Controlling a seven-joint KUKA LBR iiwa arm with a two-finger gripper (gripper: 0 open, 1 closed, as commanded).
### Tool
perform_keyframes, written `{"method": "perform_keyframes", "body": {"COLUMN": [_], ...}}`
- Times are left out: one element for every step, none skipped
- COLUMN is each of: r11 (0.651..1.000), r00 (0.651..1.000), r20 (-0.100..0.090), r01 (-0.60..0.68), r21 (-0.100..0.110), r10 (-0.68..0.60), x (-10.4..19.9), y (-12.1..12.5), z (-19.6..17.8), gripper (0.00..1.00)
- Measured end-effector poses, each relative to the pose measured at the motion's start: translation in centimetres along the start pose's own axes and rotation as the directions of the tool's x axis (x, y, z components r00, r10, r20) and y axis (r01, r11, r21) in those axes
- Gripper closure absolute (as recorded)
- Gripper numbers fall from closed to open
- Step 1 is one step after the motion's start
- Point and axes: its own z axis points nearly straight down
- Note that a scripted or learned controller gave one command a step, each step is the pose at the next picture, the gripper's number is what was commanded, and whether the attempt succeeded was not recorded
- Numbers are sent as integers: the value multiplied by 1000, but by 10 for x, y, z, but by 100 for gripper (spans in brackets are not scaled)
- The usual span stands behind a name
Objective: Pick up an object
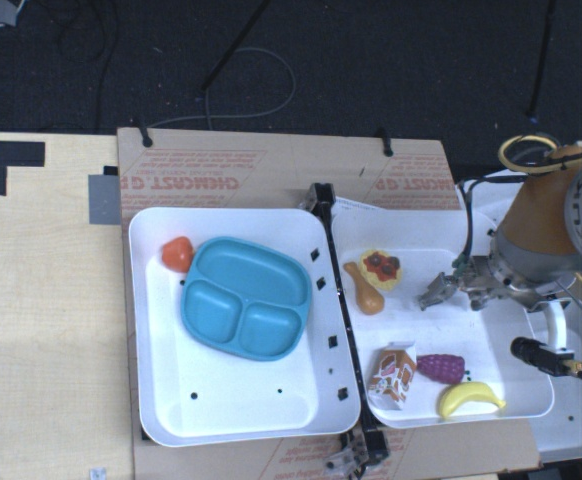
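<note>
Two-finger gripper [441, 293] open, holding nothing, above right white bin [531, 408]; orange drumstick toy [364, 290], yellow pizza slice [382, 267] just left.

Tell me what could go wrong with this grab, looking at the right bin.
The gripper hovers over bare floor of the right bin, between the toys, so closing there would likely catch nothing. The carton, purple toy and banana lie close together; reaching for one may nudge its neighbours. The drumstick touches the pizza slice, so either might drag the other.

Robot lab: bench [41, 308], taped bins [156, 368]
</note>
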Motion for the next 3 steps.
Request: {"method": "perform_keyframes", "body": {"r11": [1000,1000,1000], "r00": [1000,1000,1000], "r20": [-2,-1,0], "r01": [-4,1,2], "r21": [5,1,-1], "r10": [4,-1,-2], "x": [-1,1,-10], "y": [-2,-3,-2], "z": [-7,-50,-109], "gripper": [100,100,100]}}
